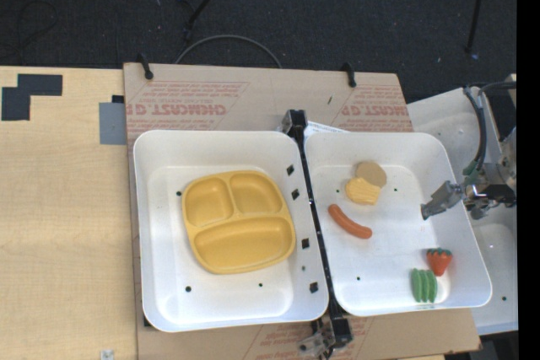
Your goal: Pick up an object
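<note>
Camera view puts your claw [442,200] at the right bin's [384,149] right edge; I cannot tell its grip. Sausage [349,222], cheese [363,192], strawberry [439,260] and green beans [424,285] lie loose. Yellow tray [239,220] fills the left bin [160,215].

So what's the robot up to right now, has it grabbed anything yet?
Gripper at right bin's right edge, holding nothing. Sausage, cheese, strawberry, green beans lie untouched. Nothing in the way.
</note>
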You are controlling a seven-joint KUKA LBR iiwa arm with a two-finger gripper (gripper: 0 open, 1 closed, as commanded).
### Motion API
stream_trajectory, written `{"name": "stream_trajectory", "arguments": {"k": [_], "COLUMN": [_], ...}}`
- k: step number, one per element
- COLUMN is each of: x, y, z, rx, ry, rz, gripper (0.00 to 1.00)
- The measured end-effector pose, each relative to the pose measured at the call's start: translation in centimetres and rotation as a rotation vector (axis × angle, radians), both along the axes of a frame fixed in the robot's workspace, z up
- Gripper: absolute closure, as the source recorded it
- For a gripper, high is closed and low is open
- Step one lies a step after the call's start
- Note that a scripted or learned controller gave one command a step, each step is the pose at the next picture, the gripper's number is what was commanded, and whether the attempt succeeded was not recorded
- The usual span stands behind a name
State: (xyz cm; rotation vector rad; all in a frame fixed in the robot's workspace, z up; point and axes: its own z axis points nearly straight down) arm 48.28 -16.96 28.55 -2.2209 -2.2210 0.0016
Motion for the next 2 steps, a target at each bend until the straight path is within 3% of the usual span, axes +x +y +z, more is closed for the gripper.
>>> {"name": "stream_trajectory", "arguments": {"k": [2], "x": [0.0], "y": [1.1], "z": [-12.2], "rx": [0.004], "ry": [0.008], "rz": [0.000], "gripper": [0.00]}}
